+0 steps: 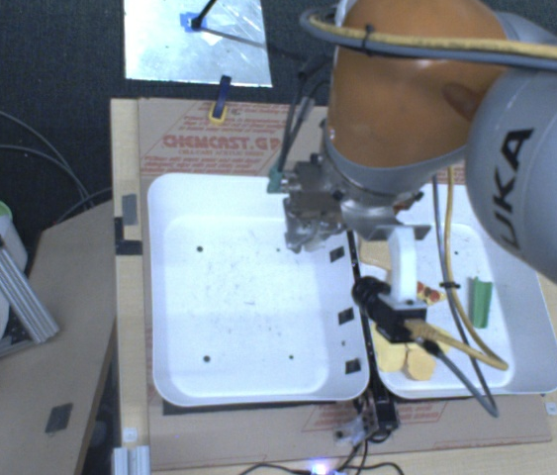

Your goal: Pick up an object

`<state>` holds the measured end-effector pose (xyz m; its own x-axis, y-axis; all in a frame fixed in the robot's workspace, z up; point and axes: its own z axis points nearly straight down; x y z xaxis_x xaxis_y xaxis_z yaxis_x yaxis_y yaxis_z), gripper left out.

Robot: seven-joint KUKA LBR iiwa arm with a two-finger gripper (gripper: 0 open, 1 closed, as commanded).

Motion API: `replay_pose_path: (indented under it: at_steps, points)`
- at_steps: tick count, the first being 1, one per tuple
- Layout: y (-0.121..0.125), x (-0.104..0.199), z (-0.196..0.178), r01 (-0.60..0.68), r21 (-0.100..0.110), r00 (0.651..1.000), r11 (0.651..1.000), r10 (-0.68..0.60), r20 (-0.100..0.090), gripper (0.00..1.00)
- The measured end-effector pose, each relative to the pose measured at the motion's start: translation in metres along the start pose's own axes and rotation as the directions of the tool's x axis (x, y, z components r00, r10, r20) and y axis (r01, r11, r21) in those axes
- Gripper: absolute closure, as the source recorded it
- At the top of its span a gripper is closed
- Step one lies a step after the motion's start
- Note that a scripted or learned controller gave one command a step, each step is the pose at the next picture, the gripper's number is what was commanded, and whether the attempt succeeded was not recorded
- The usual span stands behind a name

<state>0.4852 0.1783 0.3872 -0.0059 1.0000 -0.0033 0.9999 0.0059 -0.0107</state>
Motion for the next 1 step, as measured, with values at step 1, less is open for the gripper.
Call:
replay_pose_path:
  at_steps: [1]
  points:
    - [0.0019, -0.0018, -0.0191, 0.008, -0.016, 1.000, 1.000, -0.008, -0.005, 1.00]
